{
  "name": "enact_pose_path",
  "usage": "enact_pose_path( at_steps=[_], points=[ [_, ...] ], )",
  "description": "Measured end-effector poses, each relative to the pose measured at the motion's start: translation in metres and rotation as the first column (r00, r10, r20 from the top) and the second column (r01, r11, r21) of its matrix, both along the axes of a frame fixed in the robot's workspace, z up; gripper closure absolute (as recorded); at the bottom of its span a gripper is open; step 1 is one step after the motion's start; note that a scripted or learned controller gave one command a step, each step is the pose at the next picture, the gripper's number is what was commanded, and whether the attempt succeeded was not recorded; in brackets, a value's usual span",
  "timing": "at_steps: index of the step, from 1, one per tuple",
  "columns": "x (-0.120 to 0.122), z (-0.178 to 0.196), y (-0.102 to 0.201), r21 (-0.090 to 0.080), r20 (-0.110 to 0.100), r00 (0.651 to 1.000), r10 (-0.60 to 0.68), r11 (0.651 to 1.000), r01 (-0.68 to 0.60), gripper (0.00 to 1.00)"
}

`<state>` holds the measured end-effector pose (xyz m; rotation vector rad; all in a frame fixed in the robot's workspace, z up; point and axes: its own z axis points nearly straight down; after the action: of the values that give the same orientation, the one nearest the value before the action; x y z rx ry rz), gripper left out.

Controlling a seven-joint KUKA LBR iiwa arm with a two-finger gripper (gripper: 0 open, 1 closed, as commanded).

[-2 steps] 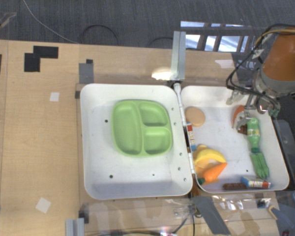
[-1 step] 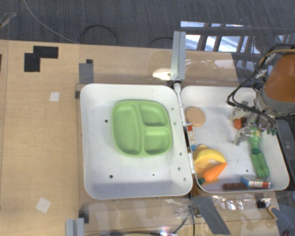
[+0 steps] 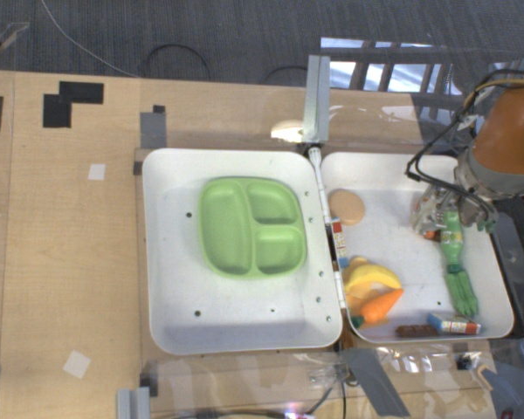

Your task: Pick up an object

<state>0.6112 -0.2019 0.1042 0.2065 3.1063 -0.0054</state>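
Although the claw (image 3: 438, 216) is seen low in the right bin (image 3: 393, 234), tucked under the grey wrist and orange band of the arm (image 3: 506, 138), whether it is spread or pressed together cannot be told; it is blurred and half hidden by cables.

Just beside the claw, on the side toward the near rim of that bin, a green bottle (image 3: 455, 264) is seen lying flat. Its long axis runs from the claw toward the near rim, slanting slightly outward, with the pale cap end nearest the claw and apparently touching it; no grip on it can be confirmed. It is judged the likeliest thing to be picked, and a closing across its narrow width would be called for.

Relative to the bottle, a round tan disc (image 3: 347, 206) is found well apart toward the divider, a smooth yellow banana (image 3: 372, 278) and an orange carrot (image 3: 379, 306) lie near the divider and lower, and a marker (image 3: 454, 325) and a dark stick (image 3: 415, 330) rest against the near rim. The bottle looks like ribbed, glossy plastic, likely to roll.

In the left bin (image 3: 170, 321) a matte green divided plate (image 3: 250, 227) is seen. Both bins are carried by the pale wooden table (image 3: 61, 260).
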Motion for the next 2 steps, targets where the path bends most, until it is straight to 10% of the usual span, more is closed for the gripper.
enact_pose_path(
  at_steps=[1, 2],
  points=[
    [0.003, 0.014, 0.001, -0.003, 0.011, 1.0, 0.005, 1.0, -0.005, 1.0],
    [-0.064, -0.014, -0.004, 0.003, -0.013, 0.999, -0.033, 0.999, 0.033, 1.0]
  ],
)
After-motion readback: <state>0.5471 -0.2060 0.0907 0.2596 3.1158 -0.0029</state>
